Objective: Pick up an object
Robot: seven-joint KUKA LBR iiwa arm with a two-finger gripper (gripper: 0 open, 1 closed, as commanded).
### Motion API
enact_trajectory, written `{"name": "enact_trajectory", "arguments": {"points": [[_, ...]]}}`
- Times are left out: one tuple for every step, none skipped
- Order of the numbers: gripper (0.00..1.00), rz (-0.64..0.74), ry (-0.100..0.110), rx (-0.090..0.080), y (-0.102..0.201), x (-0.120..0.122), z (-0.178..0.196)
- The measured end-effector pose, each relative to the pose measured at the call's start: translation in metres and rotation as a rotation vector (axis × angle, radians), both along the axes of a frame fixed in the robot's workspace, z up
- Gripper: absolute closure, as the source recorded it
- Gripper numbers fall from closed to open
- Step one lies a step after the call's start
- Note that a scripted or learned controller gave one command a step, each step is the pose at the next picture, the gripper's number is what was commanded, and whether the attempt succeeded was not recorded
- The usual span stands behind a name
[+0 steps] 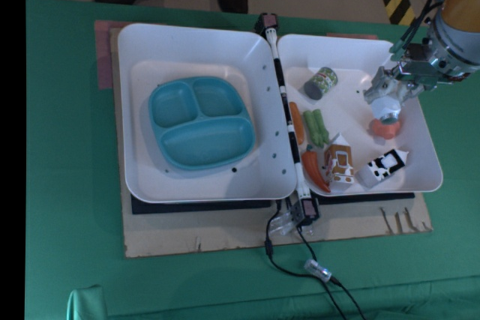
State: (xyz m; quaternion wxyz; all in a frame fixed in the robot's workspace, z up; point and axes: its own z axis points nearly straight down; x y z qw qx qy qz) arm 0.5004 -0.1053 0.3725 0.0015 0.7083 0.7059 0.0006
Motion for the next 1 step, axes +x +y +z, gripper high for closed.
{"name": "enact_trajectory", "arguments": {"points": [[1.0,0.0,0.001,0.001,0.0298,-0.0238,0.014]]}}
